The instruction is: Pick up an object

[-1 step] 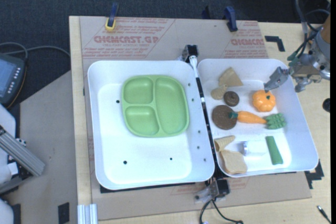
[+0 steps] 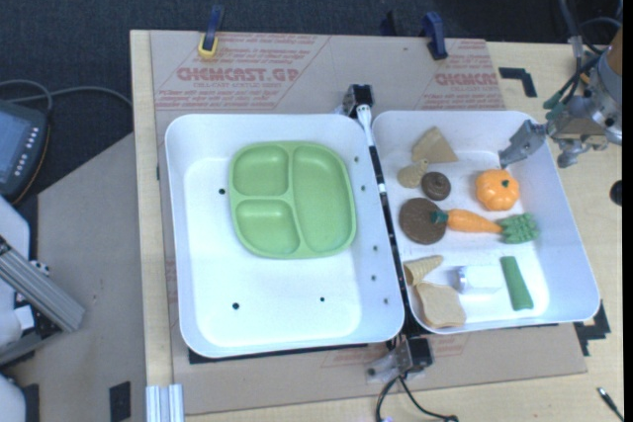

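The right bin holds several toy foods: an orange pumpkin, a carrot with a green top, a large brown disc, a small brown cookie, a tan wedge, a green block, a whitish clear item and bread pieces. My gripper hangs over the bin's far right corner, up and to the right of the pumpkin. Its fingers stand open with nothing between them.
The left bin bears a green divided plate. Both bins rest on a cardboard sheet held by clamps at the back. A black divider runs between the bins.
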### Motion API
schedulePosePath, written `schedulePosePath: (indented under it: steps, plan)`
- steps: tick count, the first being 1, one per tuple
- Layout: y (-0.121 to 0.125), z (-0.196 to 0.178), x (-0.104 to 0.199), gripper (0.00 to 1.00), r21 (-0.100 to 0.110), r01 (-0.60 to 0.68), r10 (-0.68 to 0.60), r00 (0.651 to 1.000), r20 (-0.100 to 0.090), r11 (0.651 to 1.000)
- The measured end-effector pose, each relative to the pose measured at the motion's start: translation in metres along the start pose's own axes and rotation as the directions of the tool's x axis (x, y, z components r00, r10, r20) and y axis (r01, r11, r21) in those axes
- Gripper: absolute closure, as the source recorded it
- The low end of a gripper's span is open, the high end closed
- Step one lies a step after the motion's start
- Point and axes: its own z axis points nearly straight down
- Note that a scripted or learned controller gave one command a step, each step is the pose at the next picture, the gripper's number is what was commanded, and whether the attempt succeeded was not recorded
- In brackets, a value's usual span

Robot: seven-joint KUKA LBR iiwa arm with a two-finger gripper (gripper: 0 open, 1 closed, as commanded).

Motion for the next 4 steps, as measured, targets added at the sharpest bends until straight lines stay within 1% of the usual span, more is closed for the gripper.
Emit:
schedulePosePath:
  steps: [1,2,3,4]
  plan:
    - [-0.005,0.062,0.006,0.0,0.008,0.0,0.0,1.0,-0.003,1.0]
    - [-0.006,0.112,0.016,0.0,0.007,0.0,0.0,1.0,-0.003,1.0]
    - [-0.007,0.166,0.018,0.0,0.008,0.0,0.0,1.0,-0.003,1.0]
    - [-0.005,0.151,0.016,1.0,-0.001,-0.001,0.001,1.0,0.0,1.0]
